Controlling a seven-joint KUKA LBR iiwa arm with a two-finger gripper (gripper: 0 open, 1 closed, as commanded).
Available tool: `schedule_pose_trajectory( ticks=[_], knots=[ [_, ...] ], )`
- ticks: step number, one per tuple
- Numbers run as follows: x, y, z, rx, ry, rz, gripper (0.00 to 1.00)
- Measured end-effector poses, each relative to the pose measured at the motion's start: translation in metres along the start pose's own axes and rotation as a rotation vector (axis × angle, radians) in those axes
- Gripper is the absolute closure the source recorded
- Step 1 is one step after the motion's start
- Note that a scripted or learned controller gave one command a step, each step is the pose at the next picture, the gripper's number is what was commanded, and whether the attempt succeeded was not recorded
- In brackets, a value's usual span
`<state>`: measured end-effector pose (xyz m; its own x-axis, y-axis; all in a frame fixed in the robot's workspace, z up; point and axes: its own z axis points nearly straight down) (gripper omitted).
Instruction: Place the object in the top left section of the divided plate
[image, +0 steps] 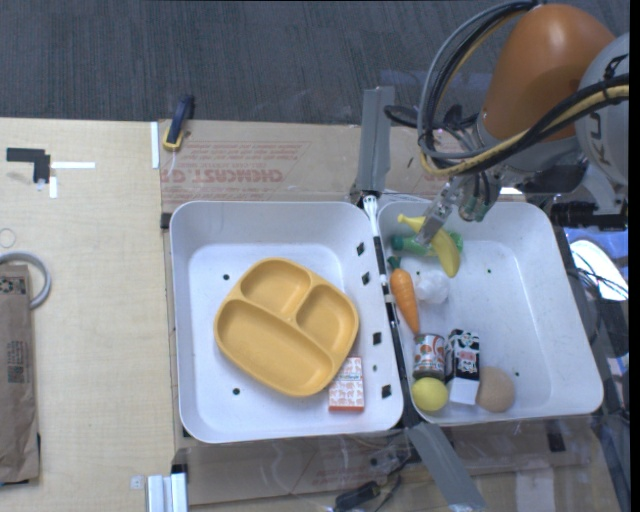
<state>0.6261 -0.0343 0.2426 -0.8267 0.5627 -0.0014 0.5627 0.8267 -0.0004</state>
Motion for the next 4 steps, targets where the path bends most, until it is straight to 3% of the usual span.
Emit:
schedule_pose_trajectory(
  ticks=[1,2,3,4],
  knots=[
    [-0.022,-0.044,0.035,0.001,0.000,0.015,1.00],
    [-0.062,-0.061,-0.015,0.000,-0.002,0.084,1.00],
    [-0.031,-0.025,-0.022,0.000,0.000,0.094,1.00],
    [0.016,0.016,-0.046,0.000,0.000,0.003,1.00]
  ],
)
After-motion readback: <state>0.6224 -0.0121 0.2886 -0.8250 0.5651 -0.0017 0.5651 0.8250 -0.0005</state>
